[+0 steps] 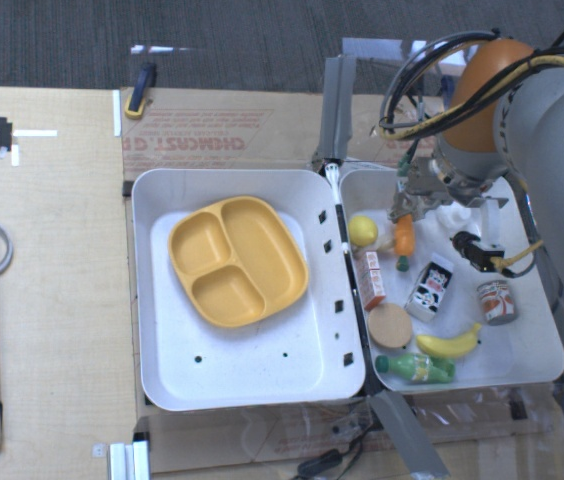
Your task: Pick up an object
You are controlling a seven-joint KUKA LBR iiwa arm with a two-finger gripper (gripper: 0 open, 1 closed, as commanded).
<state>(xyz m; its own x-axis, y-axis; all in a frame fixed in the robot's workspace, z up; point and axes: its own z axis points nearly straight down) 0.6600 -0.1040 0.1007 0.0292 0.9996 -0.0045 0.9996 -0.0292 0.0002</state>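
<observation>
My gripper hangs low over the back left part of the right bin. An orange carrot lies right below it, its upper end touching or hidden by the gripper. A yellow lemon sits just left of the carrot. Also in this bin are a red box, a black-and-white carton, a small can, a tan round disc, a banana and a green bottle.
The left bin holds a yellow divided plate. A metal divider runs between the two bins. The arm's cables and grey body cover the right bin's back right corner.
</observation>
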